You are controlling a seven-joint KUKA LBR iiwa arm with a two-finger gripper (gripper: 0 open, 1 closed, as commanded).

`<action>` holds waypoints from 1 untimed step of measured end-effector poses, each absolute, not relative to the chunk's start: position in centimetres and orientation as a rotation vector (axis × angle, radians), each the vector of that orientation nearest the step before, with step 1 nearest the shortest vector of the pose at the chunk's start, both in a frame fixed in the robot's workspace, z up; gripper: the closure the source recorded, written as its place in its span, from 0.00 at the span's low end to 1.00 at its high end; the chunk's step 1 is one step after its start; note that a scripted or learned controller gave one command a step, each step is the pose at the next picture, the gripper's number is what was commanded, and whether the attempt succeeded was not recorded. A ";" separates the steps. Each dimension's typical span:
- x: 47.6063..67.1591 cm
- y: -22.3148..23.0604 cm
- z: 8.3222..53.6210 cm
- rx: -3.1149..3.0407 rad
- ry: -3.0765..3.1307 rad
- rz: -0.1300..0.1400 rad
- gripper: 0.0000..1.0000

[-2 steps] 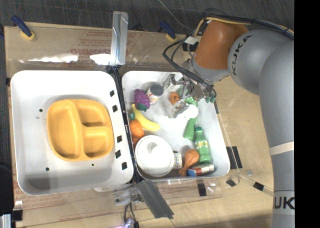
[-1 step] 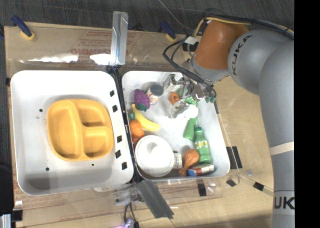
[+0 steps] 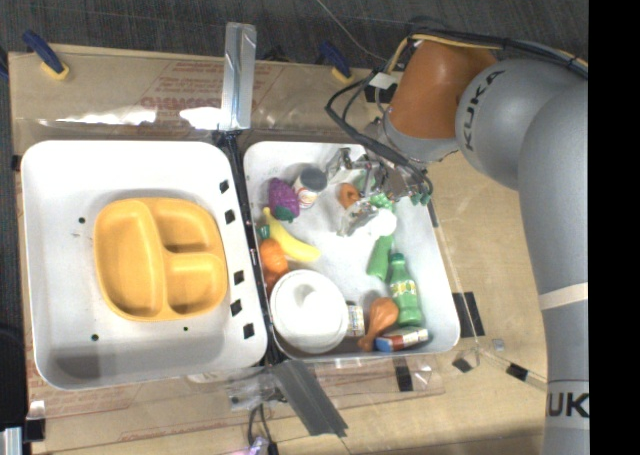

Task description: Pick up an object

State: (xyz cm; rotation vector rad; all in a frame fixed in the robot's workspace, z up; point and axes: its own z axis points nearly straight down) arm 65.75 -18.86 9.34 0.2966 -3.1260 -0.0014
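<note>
The right bin [image 3: 440,273] holds several toys. My gripper [image 3: 362,193] is low over its far part, under the orange band of the arm [image 3: 435,88]. A small orange piece [image 3: 347,193] lies right at the gripper, and a small green piece [image 3: 381,201] sits beside it; whether either is held is unclear. Nearby lie purple grapes [image 3: 283,198], a yellow banana [image 3: 291,243], a grey cup [image 3: 312,179], a green bottle [image 3: 404,289] and a green pickle-like toy [image 3: 379,256].
A white bowl [image 3: 308,309], an orange fruit [image 3: 272,258], a brown drumstick [image 3: 380,315] and a red-and-blue item [image 3: 404,340] fill the near part of the right bin. The left bin [image 3: 50,243] holds a yellow divided tray [image 3: 160,255]. A metal post [image 3: 239,73] stands between the bins.
</note>
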 end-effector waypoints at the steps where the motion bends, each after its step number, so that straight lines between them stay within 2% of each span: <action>1: 65.7 -18.9 9.3 0.297 -3.126 -0.001 0.00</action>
